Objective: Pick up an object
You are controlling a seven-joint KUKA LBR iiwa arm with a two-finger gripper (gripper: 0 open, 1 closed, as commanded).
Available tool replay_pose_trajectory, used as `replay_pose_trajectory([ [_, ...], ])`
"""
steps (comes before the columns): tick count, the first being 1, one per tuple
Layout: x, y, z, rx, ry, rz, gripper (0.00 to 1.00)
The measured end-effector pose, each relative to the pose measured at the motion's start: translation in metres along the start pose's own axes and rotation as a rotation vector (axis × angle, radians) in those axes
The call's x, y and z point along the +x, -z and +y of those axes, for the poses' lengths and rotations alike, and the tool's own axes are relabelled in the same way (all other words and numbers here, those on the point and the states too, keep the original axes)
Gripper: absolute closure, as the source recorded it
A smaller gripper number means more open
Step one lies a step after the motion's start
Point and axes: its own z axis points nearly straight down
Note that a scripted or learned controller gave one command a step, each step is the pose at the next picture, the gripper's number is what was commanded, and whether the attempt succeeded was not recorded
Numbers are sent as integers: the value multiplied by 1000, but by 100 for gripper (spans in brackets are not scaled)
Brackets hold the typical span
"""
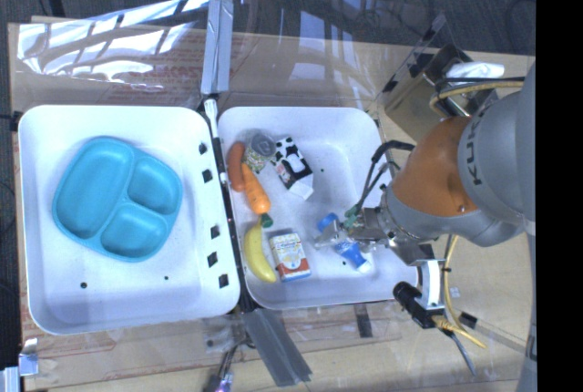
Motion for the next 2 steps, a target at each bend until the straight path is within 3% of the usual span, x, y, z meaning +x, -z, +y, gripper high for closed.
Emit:
replay_pose_trajectory([
  [1, 1, 10, 1, 0, 7, 0, 100],
  [2, 23, 146, 13, -1, -43, -1, 100],
])
